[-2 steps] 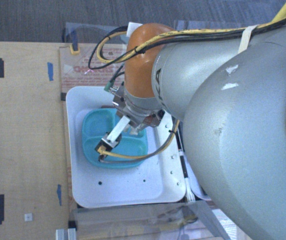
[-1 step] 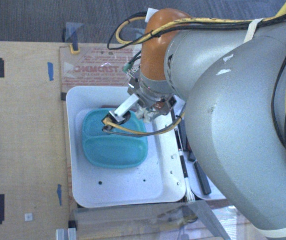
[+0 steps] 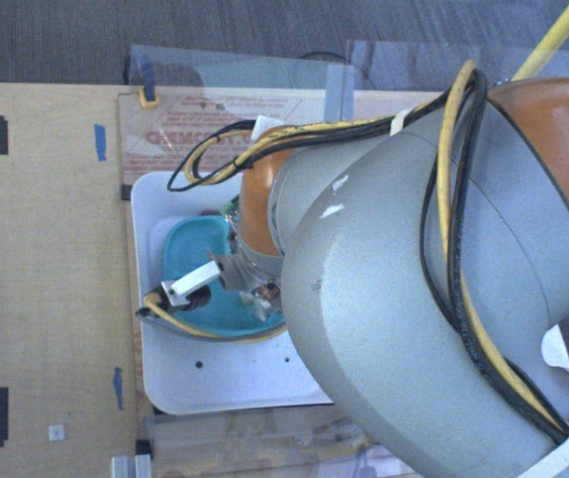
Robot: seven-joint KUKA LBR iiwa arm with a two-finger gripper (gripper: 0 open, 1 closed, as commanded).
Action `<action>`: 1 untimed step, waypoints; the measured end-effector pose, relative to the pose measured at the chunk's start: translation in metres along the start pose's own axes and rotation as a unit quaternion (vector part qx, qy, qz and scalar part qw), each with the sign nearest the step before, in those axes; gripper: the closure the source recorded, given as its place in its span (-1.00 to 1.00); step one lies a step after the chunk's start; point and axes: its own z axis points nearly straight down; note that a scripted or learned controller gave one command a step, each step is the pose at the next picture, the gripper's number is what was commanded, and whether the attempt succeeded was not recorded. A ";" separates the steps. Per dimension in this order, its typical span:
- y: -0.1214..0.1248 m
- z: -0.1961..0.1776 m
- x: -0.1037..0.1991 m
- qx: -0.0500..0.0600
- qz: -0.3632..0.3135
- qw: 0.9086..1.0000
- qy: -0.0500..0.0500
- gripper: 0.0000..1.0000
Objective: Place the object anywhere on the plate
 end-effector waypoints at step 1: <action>0.011 -0.200 -0.017 -0.001 0.087 0.996 -0.006 1.00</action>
